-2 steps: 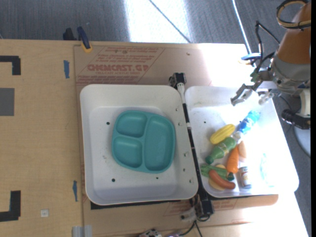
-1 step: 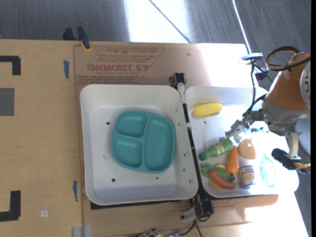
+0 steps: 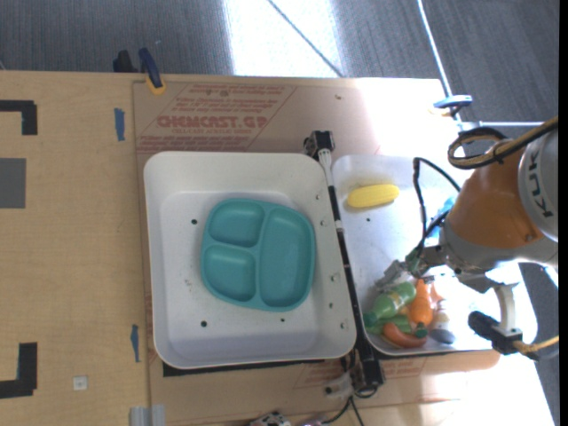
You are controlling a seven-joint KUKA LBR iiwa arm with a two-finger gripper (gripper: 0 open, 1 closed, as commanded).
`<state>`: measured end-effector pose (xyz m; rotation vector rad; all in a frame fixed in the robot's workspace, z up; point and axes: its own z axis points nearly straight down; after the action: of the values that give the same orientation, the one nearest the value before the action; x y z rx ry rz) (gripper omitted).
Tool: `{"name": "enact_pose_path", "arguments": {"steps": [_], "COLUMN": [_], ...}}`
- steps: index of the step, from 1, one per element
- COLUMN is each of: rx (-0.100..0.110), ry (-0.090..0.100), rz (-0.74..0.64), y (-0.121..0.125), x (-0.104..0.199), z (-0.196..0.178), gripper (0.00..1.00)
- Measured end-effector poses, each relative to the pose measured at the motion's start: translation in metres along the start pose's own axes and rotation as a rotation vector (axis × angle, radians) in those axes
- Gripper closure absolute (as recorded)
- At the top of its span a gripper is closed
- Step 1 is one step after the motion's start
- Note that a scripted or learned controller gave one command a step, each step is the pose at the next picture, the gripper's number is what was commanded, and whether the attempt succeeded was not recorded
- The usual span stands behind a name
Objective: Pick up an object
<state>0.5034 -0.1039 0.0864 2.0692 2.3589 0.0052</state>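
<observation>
a tan worktop (image 3: 71, 238) stood on grey, perhaps carpeted floor (image 3: 80, 16), where a bright sunlight patch (image 3: 275, 20) fell.

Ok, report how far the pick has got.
Done: the arm has reached over the right bin, gripper low at the pile of green and orange toys. In hand: nothing visibly lifted; its grip is hidden. Left: grasp and raise one item. The yellow banana lies untouched, apart.
</observation>
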Motion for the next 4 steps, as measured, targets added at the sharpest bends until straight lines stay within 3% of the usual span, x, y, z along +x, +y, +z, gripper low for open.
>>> {"name": "enact_pose_path", "arguments": {"steps": [1,2,3,4], "rx": [-0.007,-0.002,-0.001,-0.003], "ry": [-0.004,-0.003,-0.003,-0.002], "rz": [-0.336,-0.570,-0.693,-0.199], "y": [-0.010,-0.030,-0.022,-0.022], "x": [-0.024,-0.061,-0.003,0.000], "z": [-0.001,0.000,-0.001,0.000], "gripper": [0.00,0.00,0.00,0.00]}}
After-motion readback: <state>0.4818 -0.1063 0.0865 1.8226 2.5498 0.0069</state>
